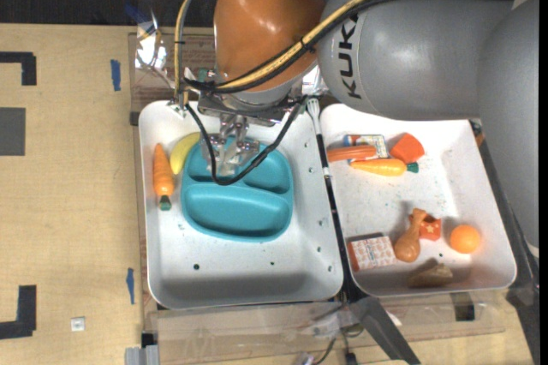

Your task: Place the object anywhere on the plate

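Observation:
A teal divided plate [240, 202] lies in the left bin [248, 278]. My gripper [229, 151] hangs over the plate's upper compartments, under the orange band of the arm. Its metal fingers [241, 149] point down at the plate's back edge, and I cannot see whether anything is between them. A yellow banana-like toy [181, 152] lies just left of the gripper, against the plate's upper left rim. An orange carrot toy [162, 176] lies further left along the bin's wall.
The right bin [479, 269] holds several toys: a carrot [382, 168], an orange piece [409, 147], a red-and-white packet [366, 142], a drumstick [412, 236], an orange ball [465, 238] and a small box [372, 251]. The arm covers the bins' back.

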Controlling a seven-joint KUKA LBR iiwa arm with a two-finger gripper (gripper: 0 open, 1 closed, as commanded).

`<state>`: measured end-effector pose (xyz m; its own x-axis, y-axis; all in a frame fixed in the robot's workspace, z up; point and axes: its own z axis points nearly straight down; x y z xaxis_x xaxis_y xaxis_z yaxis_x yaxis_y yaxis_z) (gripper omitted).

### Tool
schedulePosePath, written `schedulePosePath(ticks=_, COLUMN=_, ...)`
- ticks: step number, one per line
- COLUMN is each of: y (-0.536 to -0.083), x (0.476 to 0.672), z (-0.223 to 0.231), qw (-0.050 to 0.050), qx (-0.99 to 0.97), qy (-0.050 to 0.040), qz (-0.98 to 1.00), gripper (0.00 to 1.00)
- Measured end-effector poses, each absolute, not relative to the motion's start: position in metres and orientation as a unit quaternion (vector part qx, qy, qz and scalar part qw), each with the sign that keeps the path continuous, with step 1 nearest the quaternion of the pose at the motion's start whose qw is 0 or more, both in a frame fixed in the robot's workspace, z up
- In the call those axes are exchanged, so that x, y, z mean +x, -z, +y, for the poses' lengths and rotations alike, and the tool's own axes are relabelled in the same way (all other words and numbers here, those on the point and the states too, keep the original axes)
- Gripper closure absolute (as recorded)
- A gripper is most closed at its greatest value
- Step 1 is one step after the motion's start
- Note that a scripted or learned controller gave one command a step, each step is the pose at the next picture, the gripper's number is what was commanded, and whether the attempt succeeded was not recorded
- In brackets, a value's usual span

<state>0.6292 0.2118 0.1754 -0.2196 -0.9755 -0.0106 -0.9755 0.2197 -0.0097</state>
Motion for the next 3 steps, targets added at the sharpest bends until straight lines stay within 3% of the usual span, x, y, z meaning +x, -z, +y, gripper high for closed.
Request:
schedulePosePath(ticks=1, y=-0.174, x=0.628, z=0.212, qw=0.006, qx=-0.625, qy=-0.0003, qz=0.781, gripper=0.0)
schedulePosePath(ticks=2, y=-0.187, x=0.63, z=0.214, qw=0.012, qx=-0.623, qy=-0.0003, qz=0.782, gripper=1.0)
schedulePosePath(ticks=3, y=-0.186, x=0.63, z=0.214, qw=0.011, qx=-0.624, qy=-0.0007, qz=0.782, gripper=0.0)
